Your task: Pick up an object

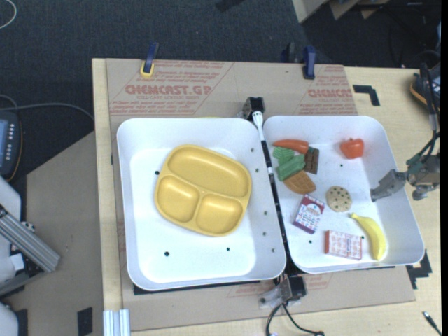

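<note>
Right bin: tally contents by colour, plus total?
Contents of the right bin:
Red/orange: 2, carrot, tomato
Green: 1
Brown: 3
Red-and-white packets: 2
Yellow: 1, banana
Total: 9

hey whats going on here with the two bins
A robot arm is set to pick something up. Its claw sits at the right edge of the right bin, holding nothing. That bin has toy food: a banana, cookie, tomato, carrot and small packets. The left bin holds a yellow divided plate.
</note>
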Robot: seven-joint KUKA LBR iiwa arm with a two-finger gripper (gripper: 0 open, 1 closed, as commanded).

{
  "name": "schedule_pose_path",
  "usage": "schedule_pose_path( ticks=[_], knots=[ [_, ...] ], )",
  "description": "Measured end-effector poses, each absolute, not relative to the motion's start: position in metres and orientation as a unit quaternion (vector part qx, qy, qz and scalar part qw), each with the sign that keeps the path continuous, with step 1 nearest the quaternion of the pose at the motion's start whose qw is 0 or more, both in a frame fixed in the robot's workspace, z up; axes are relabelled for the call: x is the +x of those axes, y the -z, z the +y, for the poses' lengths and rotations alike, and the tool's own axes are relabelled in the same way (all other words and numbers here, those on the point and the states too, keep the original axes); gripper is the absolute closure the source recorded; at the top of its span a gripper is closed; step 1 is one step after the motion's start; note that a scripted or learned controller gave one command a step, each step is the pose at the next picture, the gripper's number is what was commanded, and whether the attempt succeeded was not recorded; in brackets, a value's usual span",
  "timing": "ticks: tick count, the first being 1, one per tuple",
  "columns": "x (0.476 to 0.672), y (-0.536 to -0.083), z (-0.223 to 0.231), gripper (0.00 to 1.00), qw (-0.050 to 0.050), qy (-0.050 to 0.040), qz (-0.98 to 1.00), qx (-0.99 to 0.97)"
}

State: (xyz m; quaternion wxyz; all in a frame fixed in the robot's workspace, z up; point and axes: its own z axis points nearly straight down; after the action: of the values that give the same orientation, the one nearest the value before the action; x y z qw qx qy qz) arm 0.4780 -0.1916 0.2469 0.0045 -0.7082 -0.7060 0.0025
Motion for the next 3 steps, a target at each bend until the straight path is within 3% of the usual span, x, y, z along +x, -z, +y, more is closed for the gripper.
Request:
schedule_pose_path(
  ticks=[1,3],
  knots=[
    [0.480,-0.252,-0.191,0.00,0.000,0.0001,-0.707,-0.707],
    [0.470,-0.144,-0.191,0.00,0.003,-0.0013,-0.707,-0.707]
  ],
)
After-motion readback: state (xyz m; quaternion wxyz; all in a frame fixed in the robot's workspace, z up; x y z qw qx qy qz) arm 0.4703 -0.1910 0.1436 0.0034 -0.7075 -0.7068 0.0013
